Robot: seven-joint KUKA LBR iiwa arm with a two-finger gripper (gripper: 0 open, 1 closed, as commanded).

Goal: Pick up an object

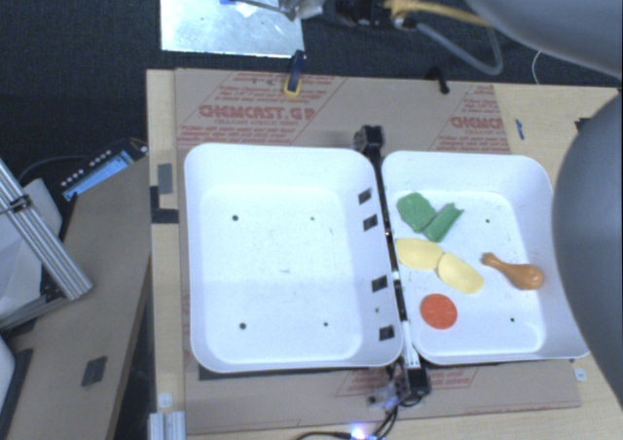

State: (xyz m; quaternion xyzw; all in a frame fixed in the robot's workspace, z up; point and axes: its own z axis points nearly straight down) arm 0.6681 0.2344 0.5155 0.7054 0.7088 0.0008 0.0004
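Within the right bin (531, 175): green piece (428, 214); yellow piece (438, 261); red disc (438, 311)

Floor: you see dark blue-black carpet (78, 39) around the bench.
Bench top: brown printed cardboard sheet (258, 112).
Upper floor: shiny metal plate (209, 0).
Left edge: ribbed aluminium rail (39, 243).

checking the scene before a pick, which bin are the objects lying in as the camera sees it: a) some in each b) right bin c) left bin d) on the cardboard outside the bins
b, since the green piece, the yellow piece, the red disc and the brown drumstick-shaped item all lie inside the right bin.
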